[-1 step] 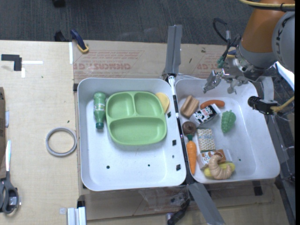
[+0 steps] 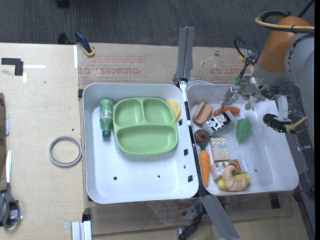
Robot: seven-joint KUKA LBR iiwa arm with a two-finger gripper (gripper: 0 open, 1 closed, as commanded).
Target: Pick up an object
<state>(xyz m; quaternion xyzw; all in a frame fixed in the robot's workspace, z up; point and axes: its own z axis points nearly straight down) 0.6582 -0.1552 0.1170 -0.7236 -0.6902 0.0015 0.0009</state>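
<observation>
Jaws (image 2: 235,95) (state: cannot tell) hover at the crowded right bin's (image 2: 280,169) twelve o'clock; risk: glancing off the sausage (image 2: 230,110).

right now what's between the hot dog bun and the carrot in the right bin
In the camera view, a chocolate donut lies between the bun and the carrot.

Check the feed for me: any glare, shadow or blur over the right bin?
Camera view: lighting is even and soft, with no strong glare on the right bin. The arm casts a faint shadow near the gripper, which looks slightly blurred. The toy food, such as the carrot and croissant, is reasonably sharp.
</observation>
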